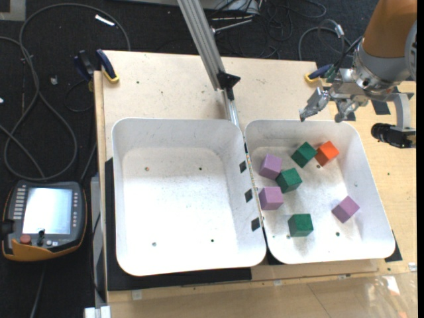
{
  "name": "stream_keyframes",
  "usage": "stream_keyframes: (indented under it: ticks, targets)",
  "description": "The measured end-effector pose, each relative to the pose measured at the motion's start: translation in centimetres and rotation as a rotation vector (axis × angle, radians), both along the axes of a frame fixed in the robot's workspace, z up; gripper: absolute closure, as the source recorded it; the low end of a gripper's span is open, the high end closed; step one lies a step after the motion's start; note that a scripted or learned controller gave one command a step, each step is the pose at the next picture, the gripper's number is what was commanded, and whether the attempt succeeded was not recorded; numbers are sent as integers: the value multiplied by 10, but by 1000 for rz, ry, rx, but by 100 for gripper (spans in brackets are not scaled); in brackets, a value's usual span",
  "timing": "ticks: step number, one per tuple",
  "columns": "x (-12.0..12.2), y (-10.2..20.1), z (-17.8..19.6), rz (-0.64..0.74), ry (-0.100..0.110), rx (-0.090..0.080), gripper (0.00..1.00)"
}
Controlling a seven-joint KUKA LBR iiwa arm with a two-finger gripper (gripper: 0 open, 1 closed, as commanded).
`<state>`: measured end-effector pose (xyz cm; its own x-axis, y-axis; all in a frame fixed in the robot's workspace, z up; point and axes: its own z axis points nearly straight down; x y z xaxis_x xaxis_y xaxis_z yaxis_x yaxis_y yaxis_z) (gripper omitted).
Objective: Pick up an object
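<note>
The right bin [377, 240] holds several small blocks: an orange one [326, 153] at the back, green ones [304, 154] [289, 179] [300, 224], and purple ones [269, 166] [270, 197] [345, 209]. My gripper [326, 110] hangs above the back rim of the right bin, up and slightly left of the orange block. Its two fingers [310, 109] are spread apart with nothing between them.
The left bin [126, 177] sits beside the right one. A slanted metal pole [202, 35] runs down to the gap between the bins. Yellow-blue clamps [106, 65] [318, 73] grip the bench's back corners. A teach pendant [43, 218] lies on the floor at left.
</note>
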<state>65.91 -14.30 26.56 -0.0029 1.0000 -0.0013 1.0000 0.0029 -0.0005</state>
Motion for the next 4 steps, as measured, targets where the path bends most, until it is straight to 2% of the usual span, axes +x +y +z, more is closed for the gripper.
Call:
stream_keyframes:
  ticks: [1, 2, 3, 4]
  targets:
    - [-57, -12, -126, -5, 9, 3, 0]
    - [-128, -15, -115, -7, 4, 2, 0]
    - [-92, -4, -130, 1, -3, 1, 0]
    - [-92, 18, -150, -5, -15, -9, 0]
